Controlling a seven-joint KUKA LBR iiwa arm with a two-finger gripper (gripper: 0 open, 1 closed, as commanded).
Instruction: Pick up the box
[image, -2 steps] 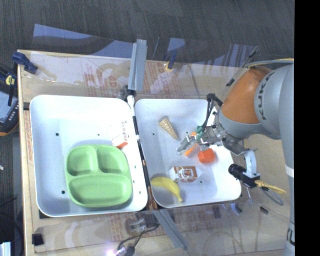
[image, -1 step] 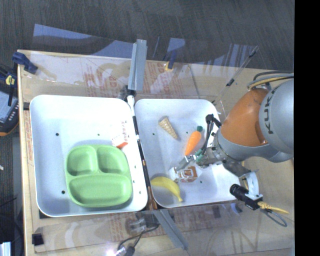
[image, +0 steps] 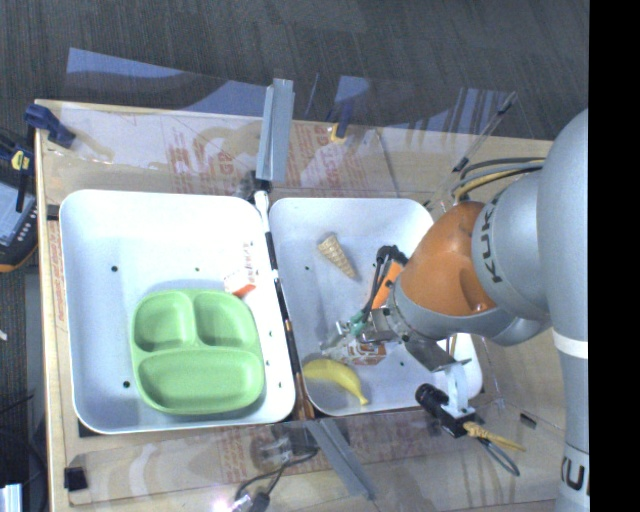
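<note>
Box (image: 366, 348) low in right bin (image: 300, 240), lower centre-right of frame, just above banana (image: 337, 380), under gripper (image: 360, 330). Grip state impossible to tell. Cone (image: 338, 256) higher; green tray (image: 197, 352) in left bin (image: 90, 300).

Box (image: 362, 345): small, printed, red and white, lying flat directly under tool (image: 365, 325), partly hidden; grip cannot be judged.

I was looking at a robotics lab: a wooden bench (image: 150, 150) carried two white bins (image: 90, 300) under a fixed overhead camera, a grey-and-orange KUKA arm (image: 500, 260) and loose cables (image: 480, 160) above dark carpet (image: 300, 40).
</note>
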